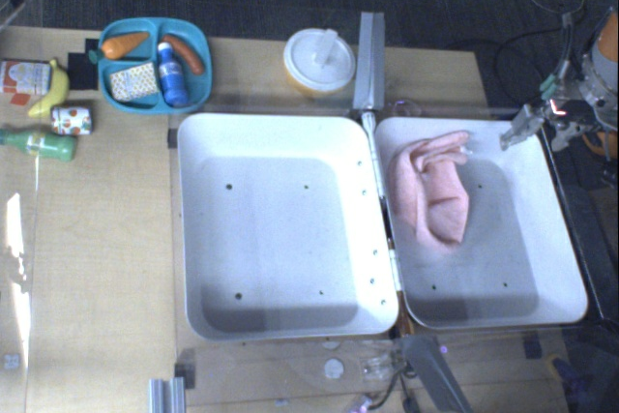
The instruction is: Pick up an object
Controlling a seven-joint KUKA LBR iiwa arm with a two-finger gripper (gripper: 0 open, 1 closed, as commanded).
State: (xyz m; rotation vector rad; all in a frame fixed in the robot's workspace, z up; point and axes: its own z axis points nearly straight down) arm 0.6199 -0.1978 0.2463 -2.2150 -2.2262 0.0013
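Observation:
A crumpled pink cloth [437,189] lies in the right bin [542,295], in its upper left part. My gripper [540,131] hangs over the bin's far right corner, to the right of the cloth and apart from it. It is open, with one finger [514,133] pointing toward the cloth and nothing held between the two.
The left bin [276,305] sits beside the right one, with a metal post [368,63] behind their seam. Behind the bins stand a lidded yellow cup [319,61] and a blue divided plate [198,73] of toy food. A banana [50,90], a can [72,120] and a green bottle [39,144] lie at far left.

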